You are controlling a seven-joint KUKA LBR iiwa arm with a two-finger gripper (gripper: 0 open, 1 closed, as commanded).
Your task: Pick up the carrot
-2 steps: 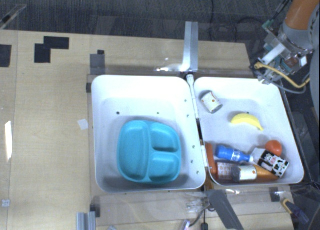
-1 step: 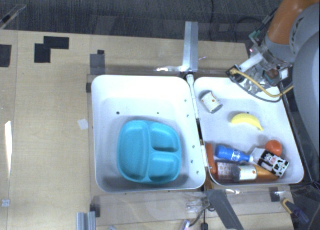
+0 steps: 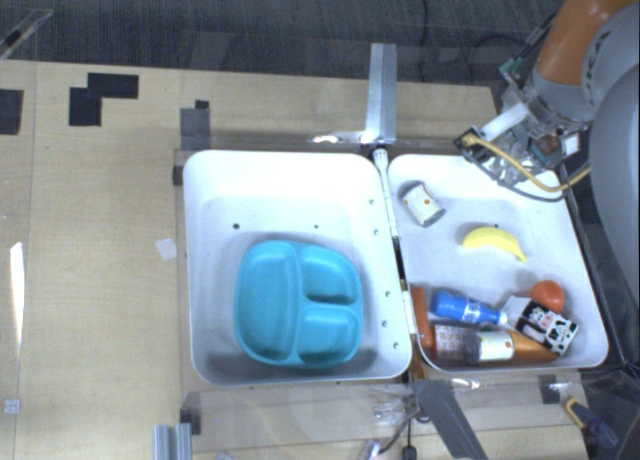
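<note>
Camera view: the carrot [image 3: 531, 350] is an orange, tapered stick lying flat at 5 o'clock in the right bin [image 3: 560, 210], its thick end against a bottle [image 3: 470, 344] and partly under a black-and-white box [image 3: 548, 326]. The claw [image 3: 506, 154] hangs over the bin's 1 o'clock corner, well apart from the carrot; whether it is spread or pressed together cannot be told.
</note>
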